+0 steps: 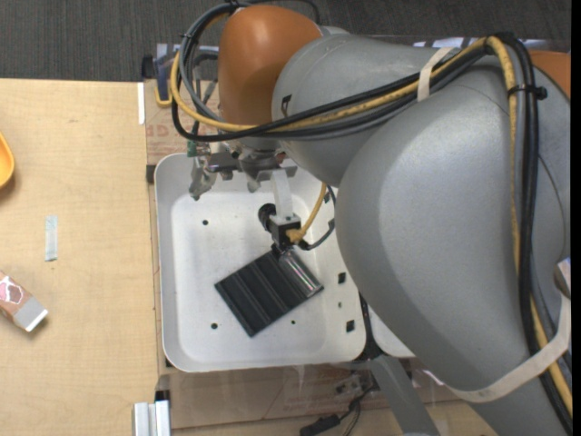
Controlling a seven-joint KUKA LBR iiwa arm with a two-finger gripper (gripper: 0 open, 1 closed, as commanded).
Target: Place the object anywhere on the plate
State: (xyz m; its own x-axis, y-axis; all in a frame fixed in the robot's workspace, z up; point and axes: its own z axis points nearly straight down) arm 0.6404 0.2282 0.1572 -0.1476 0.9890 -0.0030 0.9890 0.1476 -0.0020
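A dark ribbed rectangular slab lies flat and turned diagonally in the lower middle of the white bin; a silvery strip runs along its upper right edge. My gripper hangs over the bin's far edge, beneath the orange wrist band, above and apart from the slab. The grey arm hides the bin's right side and everything to the right of it.
A wooden tabletop lies left of the bin. On it are an orange thing at the left edge, a small grey strip and a red-and-white packet. Cardboard shows behind the bin.
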